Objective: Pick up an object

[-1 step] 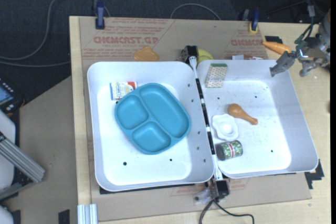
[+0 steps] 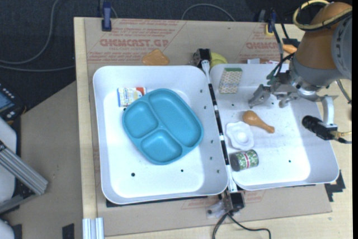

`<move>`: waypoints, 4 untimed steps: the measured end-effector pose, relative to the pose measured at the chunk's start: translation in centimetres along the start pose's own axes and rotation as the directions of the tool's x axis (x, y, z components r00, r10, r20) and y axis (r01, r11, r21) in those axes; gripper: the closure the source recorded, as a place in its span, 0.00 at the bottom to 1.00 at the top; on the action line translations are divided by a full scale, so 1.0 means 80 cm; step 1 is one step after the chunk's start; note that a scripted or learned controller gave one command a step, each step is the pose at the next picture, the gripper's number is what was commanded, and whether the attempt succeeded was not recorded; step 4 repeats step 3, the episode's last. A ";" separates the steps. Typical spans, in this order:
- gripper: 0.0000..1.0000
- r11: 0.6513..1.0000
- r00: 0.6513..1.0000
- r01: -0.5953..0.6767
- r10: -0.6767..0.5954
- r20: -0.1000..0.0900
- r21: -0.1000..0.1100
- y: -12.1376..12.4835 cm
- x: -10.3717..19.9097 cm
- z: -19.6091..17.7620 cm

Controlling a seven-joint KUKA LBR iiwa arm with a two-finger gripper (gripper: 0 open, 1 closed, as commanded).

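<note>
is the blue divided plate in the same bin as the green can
No, the blue divided plate lies in the left bin, while the green can lies in the right bin.

The right bin (image 2: 313, 168) has bare floor at its lower right. Its left side is crowded: a card (image 2: 230, 80), a brown pear shape (image 2: 257, 121), a white cup (image 2: 240, 135), a green can (image 2: 244, 159)

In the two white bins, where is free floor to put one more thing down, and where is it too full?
Left bin: bare floor along its near edge and left wall, around the blue divided plate. Right bin: bare toward the near right corner, past the small can. Crowded: its left side, where the white piece, orange drumstick toy and can cluster, and under the gripper.
</note>
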State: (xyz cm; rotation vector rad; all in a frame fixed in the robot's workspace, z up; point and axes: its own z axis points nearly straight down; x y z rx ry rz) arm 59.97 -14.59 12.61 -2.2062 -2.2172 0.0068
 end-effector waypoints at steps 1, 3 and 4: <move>0.00 1.000 1.000 -0.002 0.002 0.003 -0.004 -0.029 0.046 0.057; 1.00 1.000 1.000 0.001 -0.001 0.005 -0.025 -0.059 0.109 -0.105; 1.00 1.000 1.000 0.001 -0.001 0.005 -0.025 -0.059 0.109 -0.105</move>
